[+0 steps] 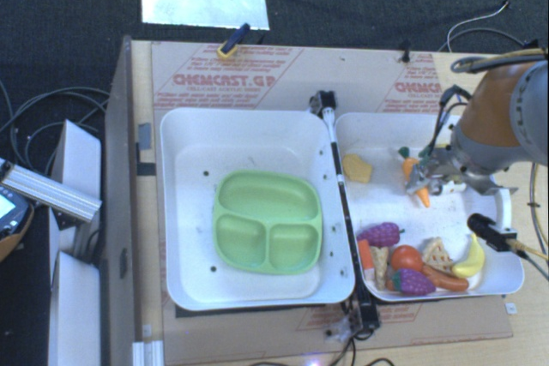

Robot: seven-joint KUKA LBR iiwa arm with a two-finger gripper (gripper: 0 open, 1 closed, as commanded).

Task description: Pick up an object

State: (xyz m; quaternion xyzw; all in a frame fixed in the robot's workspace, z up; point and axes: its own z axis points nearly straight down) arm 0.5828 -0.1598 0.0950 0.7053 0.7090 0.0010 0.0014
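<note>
Currently your jaws (pixel 423 184) sit over the right bin (pixel 369 223), closed around a small orange carrot (pixel 422 196) whose tip pokes out below. At six o'clock from them, toy fruit (pixel 412 266) clusters. At nine o'clock, the left bin (pixel 184 184) holds a green divided plate (pixel 268 221).

Arm (pixel 506 111) is cut off at the right edge; its upper links are out of frame. Gripper (pixel 426 182) fingers are too small and blurred to read. An orange piece (pixel 421 195), maybe a carrot, is half hidden under it. Toy food pile (pixel 412 257) overlaps itself, small items indistinct. A grey device (pixel 10 210) is clipped at the left edge.
</note>
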